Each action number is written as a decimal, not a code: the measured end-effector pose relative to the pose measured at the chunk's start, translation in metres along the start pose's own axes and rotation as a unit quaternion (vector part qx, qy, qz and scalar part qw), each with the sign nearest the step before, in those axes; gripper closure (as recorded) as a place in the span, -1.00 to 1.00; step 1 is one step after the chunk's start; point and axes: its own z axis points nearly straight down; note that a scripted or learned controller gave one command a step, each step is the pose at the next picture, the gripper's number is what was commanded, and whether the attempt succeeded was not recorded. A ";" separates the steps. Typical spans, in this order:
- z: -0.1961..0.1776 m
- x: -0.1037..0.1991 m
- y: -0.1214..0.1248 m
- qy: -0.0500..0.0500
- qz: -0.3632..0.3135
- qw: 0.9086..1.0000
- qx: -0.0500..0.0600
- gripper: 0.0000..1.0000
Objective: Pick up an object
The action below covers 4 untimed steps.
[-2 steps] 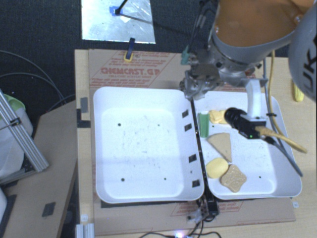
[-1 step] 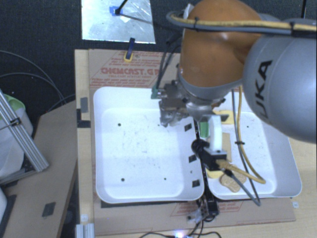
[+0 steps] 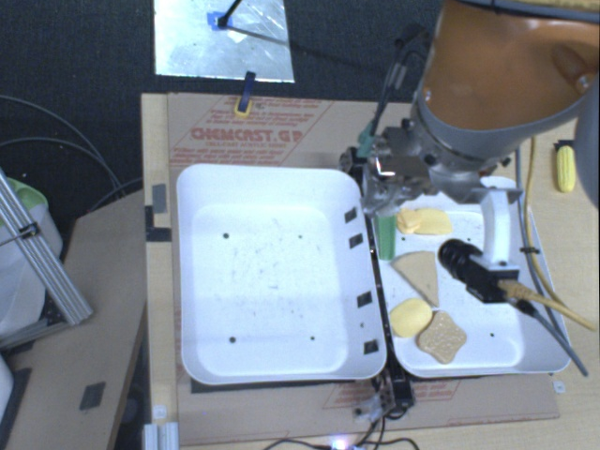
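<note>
One yellow piece [image 3: 424, 221], just beside hand [image 3: 382, 198]

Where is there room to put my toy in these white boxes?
The left bin is bare wall to wall. In the right bin, a bare patch lies by the near right corner, right of the tan cracker. Its left half is crowded with yellow lumps, a beige wedge, and the gripper above.
</note>
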 end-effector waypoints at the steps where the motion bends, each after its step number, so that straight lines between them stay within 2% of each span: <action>1: -0.031 0.003 0.064 -0.001 -0.001 1.000 0.000 1.00; 2: -0.017 0.047 0.061 0.000 -0.005 1.000 0.004 1.00; 3: -0.034 0.118 0.034 0.001 -0.007 1.000 0.004 1.00; 4: 0.011 0.071 0.057 -0.002 0.001 1.000 0.005 1.00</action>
